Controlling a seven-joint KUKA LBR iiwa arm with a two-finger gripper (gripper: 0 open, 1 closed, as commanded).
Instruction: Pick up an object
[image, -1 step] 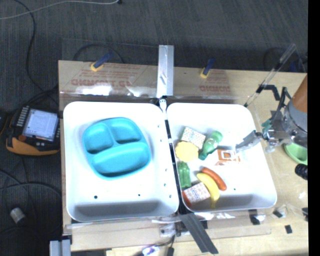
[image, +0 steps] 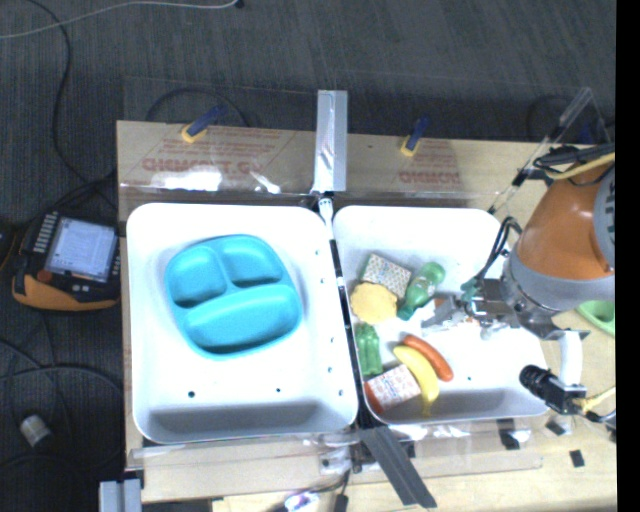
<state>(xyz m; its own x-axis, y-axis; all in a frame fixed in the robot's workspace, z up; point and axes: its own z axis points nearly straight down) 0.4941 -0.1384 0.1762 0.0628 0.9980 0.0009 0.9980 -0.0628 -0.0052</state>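
Observation:
The right bin (image: 470, 225) holds several toy foods on its left side: a green bottle (image: 421, 288), a patterned square packet (image: 385, 273), a yellow round piece (image: 371, 301), a green vegetable (image: 369, 349), a banana (image: 421, 371), a red-orange sausage (image: 428, 357) and a red-and-white box (image: 392, 386). My gripper (image: 448, 314) reaches in from the right, low over the bin, just right of the green bottle and above the sausage. Nothing shows between its fingers.
The left bin (image: 150, 330) holds a blue divided plate (image: 233, 292). The orange-banded arm (image: 560, 245) covers the right bin's right side. A small screen device (image: 75, 255) lies on the floor to the left. Cables and clamps run along the bench's back edge.

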